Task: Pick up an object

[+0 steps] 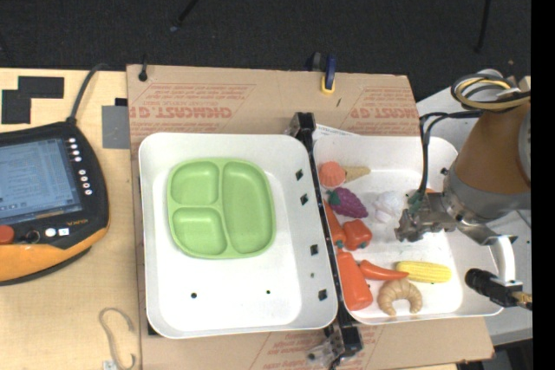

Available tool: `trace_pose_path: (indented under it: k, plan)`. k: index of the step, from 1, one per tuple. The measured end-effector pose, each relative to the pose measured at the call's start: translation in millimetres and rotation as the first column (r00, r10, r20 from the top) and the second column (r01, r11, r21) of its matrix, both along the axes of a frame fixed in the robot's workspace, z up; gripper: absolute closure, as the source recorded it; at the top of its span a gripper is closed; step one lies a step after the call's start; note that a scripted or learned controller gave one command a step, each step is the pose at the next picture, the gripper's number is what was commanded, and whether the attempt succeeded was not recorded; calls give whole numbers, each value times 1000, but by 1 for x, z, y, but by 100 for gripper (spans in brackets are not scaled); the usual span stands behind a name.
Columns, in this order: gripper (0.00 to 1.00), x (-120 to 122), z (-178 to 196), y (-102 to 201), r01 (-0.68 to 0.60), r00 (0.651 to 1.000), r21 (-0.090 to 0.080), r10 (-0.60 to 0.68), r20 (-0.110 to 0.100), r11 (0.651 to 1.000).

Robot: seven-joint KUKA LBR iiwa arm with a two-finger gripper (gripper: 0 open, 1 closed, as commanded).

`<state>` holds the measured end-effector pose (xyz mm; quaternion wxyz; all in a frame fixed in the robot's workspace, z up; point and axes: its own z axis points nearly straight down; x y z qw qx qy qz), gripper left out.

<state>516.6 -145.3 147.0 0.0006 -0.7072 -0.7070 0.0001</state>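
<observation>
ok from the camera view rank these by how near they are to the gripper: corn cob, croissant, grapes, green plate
From the gripper in the right bin:
1. Corn cob, just below it in the picture.
2. Grapes and croissant: too close to call; grapes to its left, croissant beyond the corn.
3. Green plate, in the left bin.

My desk [52,308] is pale wood at the left. A brown cardboard sheet [260,104] printed in red lies flat on it, and my 2 white bins rest side by side on that sheet, the left bin [156,273] touching the right bin [455,303] along a black seam. Left of the cardboard, a teach pendant [48,204] with an orange edge lies on the wood, and a pale cord loop [117,334] lies near the front.
</observation>
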Motion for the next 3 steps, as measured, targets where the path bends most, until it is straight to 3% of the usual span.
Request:
trace_pose_path:
  k: [2,3]
  plan:
    - [100,5,82,-10,0,1000,-1,0,1,1000]
    - [100,0,82,44,-3,1000,2,3,-3,1000]
